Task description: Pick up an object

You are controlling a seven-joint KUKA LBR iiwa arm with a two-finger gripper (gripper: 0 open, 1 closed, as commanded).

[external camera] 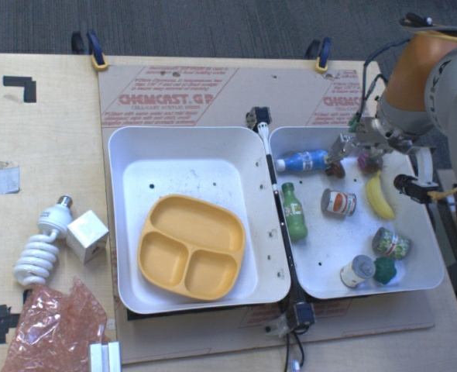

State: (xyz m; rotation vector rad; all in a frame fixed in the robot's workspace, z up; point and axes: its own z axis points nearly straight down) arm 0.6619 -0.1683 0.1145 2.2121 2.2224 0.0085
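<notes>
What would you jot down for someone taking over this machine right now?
Gripper: low over the far end of the right bin, beside the blue bottle and a small dark object; whether it grips anything cannot be told.
Right bin: also green bottle, banana, red-labelled can, plus a few small items at the near end.
Left bin: yellow divided tray.
Done: nothing visibly lifted.
Left: grasp one object and raise it.

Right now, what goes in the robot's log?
stage: reaching | gripper: over right bin, near blue bottle | holding: cannot tell
</notes>
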